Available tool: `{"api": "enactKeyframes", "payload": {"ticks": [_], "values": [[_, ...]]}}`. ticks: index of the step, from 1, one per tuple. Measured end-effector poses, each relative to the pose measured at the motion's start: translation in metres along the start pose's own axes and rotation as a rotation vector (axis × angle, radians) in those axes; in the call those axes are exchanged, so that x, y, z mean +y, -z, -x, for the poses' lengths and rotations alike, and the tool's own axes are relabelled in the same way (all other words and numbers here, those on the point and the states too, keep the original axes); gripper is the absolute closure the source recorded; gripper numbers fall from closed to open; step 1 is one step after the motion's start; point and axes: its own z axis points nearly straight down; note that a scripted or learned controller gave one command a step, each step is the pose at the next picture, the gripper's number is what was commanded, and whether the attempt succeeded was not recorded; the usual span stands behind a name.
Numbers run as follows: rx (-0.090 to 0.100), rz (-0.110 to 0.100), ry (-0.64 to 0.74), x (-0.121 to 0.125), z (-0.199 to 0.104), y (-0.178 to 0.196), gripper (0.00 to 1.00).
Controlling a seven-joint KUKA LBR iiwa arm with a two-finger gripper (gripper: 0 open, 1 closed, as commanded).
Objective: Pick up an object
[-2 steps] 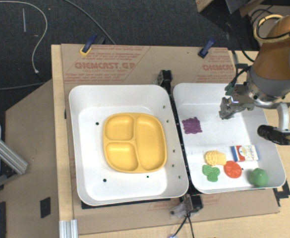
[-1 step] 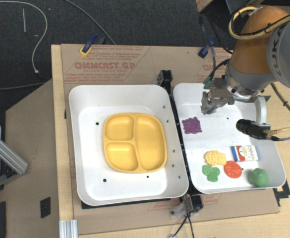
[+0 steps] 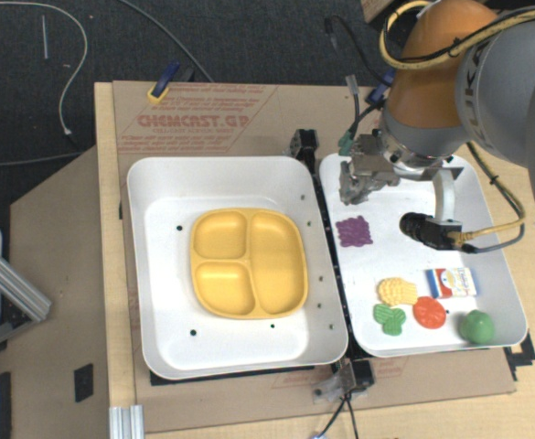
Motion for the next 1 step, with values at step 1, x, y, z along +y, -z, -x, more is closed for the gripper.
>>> {"api": "enactKeyframes", "payload": {"ticks": [1], "values": [[0.000, -0.004, -0.002, -0.0063, -0.0505, -0.0002, 1.00]]}}
